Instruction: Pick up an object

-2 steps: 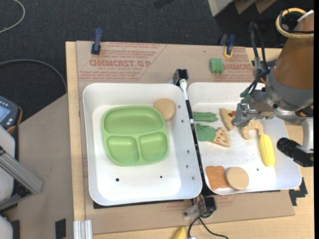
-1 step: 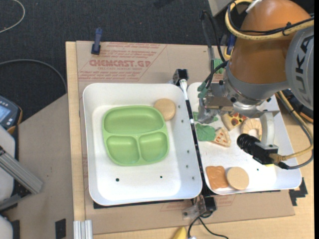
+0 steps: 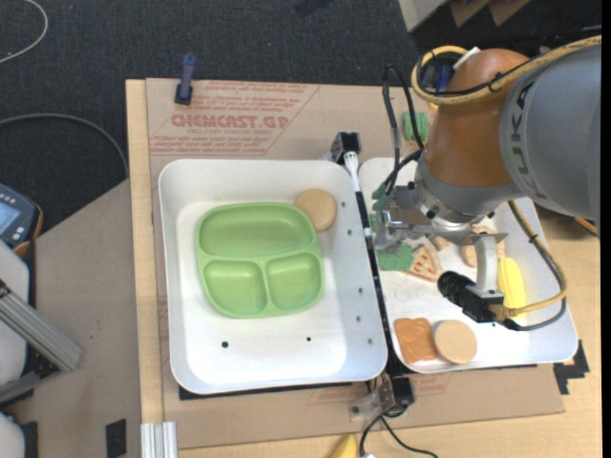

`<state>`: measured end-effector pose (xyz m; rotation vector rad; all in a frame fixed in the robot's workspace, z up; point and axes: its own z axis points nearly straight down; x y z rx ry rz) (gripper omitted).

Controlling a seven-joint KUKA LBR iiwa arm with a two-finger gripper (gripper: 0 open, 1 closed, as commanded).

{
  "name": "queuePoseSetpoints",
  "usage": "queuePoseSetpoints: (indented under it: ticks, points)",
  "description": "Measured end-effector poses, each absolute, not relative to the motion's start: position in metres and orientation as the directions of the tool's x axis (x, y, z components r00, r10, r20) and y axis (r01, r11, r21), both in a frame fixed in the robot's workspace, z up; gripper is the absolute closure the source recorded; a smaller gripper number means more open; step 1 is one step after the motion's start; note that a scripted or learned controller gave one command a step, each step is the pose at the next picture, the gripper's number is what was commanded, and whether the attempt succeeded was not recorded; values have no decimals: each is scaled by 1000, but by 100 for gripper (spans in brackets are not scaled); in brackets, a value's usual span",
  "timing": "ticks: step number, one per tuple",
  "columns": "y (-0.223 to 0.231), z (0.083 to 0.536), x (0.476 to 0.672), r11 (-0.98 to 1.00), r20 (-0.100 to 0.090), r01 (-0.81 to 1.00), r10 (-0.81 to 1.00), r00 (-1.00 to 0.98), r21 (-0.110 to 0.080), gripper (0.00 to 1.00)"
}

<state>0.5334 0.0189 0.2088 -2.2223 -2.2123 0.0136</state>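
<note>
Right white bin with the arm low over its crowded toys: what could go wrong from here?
1. The claw sits over closely packed pieces near the green toy piece; it may catch two or none.
2. It works close to the right white bin wall by the divider, so the grey arm could nudge it.

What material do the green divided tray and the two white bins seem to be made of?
The green divided tray looks like moulded plastic with a matte finish: uniform colour, rounded compartment edges, only soft highlights. The left white bin and the right white bin look like thin formed plastic, smooth and slightly glossy, with rounded corners and rolled rims. This is judged by look alone.
</note>
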Motion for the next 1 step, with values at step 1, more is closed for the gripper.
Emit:
queuePoseSetpoints:
  ticks: [1]
  points:
    - [-27, 263, 526, -5, -3, 1000, 1000, 5, 6, 100]
